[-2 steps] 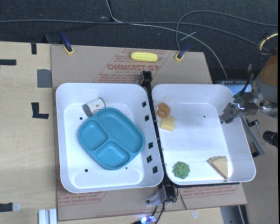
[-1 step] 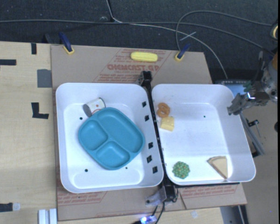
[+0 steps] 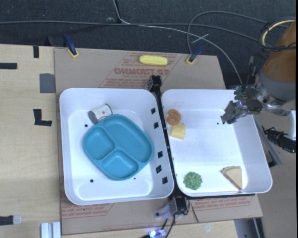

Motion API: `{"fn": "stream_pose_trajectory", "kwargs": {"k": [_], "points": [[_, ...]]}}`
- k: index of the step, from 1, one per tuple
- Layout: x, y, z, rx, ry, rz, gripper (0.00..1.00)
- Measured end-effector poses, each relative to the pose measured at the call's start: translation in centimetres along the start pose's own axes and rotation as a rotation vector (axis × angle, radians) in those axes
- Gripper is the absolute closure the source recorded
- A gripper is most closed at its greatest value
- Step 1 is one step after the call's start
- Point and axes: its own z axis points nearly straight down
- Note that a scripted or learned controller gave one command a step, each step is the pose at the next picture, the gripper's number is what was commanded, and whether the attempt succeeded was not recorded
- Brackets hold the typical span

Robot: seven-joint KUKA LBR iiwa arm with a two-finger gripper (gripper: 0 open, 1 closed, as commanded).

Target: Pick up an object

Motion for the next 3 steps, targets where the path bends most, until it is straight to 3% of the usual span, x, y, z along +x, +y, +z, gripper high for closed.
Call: {"fn": "stream_pose_trajectory", "kwargs": {"k": [2,3], "points": [[10.9,1.7,-0.2,0.000,0.000,-0.001,1.00],[16.3,1.9,2.1,0.003,-0.001,0.000,1.00]]}}
